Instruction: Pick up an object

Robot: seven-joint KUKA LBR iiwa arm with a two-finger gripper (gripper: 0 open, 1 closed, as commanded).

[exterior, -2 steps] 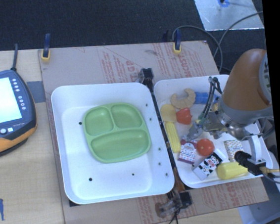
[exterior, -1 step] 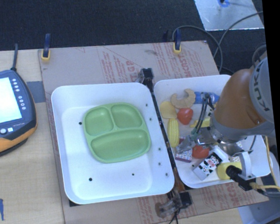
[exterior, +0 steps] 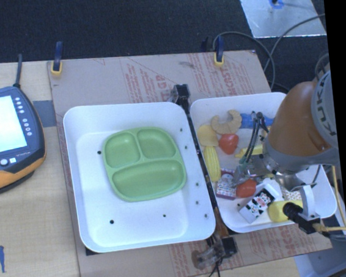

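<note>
Lying just beside the end effector (exterior: 248,171): a red tomato (exterior: 246,188).

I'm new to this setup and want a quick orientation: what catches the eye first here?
The green divided plate stands out, lying alone in the left white bin. The right bin holds a jumble of small toy foods, among them a yellow corn cob and a red tomato, with the orange-banded arm reaching over them. A teach pendant with a bright screen rests at the bench's left edge.
</note>
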